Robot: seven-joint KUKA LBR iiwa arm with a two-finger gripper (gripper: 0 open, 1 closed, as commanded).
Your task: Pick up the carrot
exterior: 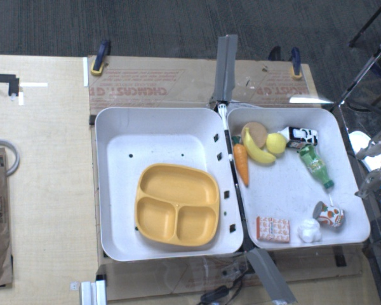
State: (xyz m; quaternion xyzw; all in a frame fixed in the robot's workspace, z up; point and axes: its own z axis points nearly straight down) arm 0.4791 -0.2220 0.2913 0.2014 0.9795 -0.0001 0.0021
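Pincer, grip state untellable, beside right bin, well apart from carrot

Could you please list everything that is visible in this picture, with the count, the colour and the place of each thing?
left bin: 1, white, middle of the bench
right bin: 1, white, beside the left bin
plate: 1, yellow, three compartments, in the left bin
carrot: 1, orange, right bin, along its left wall
banana: 1, yellow, right bin, next to the carrot
potato: 1, brown, right bin, far end
lemon: 1, yellow, right of the banana
carton: 1, black and white, far right part
bottle: 1, green, right side
packet: 1, red patterned, near edge
cup: 1, white and orange, near right corner
white lump: 1, kind unclear, by the cup
clamps: 2, blue and yellow, far bench edge
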